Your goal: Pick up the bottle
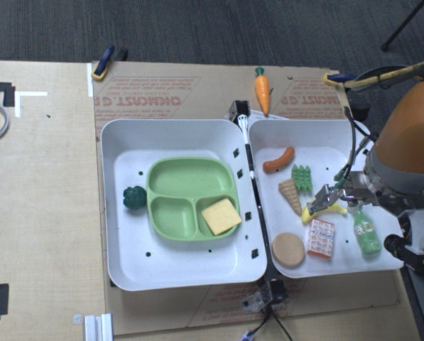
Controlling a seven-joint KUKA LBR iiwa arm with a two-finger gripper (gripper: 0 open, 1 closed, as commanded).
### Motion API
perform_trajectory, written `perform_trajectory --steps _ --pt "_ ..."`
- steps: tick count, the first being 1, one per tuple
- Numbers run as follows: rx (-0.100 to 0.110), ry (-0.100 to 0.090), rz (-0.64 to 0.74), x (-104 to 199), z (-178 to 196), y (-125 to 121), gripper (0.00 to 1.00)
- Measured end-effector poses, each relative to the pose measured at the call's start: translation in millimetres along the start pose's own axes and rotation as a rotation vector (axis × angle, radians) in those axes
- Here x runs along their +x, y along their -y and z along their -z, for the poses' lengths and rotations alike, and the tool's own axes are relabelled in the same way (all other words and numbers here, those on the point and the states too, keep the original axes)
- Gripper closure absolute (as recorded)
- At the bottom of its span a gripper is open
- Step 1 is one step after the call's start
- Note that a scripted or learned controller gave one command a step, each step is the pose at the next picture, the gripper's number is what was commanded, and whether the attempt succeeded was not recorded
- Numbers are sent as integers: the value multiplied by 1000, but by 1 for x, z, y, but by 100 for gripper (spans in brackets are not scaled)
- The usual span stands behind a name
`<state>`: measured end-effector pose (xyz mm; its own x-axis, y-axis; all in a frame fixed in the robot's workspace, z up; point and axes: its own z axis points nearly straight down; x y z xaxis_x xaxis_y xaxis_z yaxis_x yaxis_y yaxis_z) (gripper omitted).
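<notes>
One green bottle (367,236) lies near the right bin's (339,135) right edge, beside the pincer (324,203); its spread is unclear.

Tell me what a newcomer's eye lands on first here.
Probably the green divided tray in the left bin, with a yellow cheese block in its lower right compartment and a dark green broccoli piece just outside it on the left. Next, the arm's orange band at the right, above the cluttered right bin, where the green bottle lies near the gripper. A carrot sits on the cardboard behind the bins.
</notes>
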<state>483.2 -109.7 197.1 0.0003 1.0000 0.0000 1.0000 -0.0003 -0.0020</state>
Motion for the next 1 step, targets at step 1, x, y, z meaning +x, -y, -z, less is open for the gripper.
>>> perform_trajectory --steps 1 --pt "0 1 -2 0 9 0 100"
